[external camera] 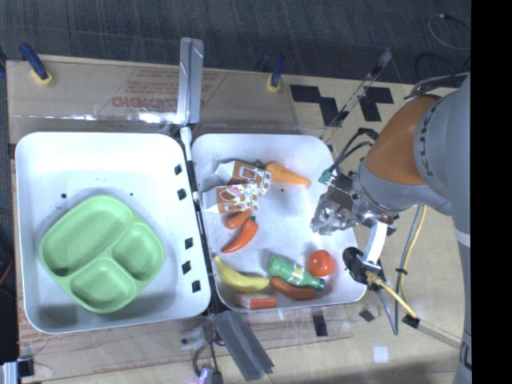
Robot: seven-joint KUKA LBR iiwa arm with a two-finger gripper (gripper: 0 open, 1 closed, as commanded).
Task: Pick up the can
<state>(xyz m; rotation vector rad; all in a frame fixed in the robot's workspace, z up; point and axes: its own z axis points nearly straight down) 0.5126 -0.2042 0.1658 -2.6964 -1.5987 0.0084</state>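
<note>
Right bin (pixel 264 146), gripper (pixel 330 217) fingertips hard to make out.

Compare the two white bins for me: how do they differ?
The left bin holds one green divided plate, while the right bin holds many toy foods, among them a banana and a tomato. The gripper sits over the right bin, not the left. Both are shallow and white.

arm (pixel 436 154) cut off at right, end effector (pixel 328 218) fingers indistinct

Even overhead light, soft shadows, slight blur
</note>
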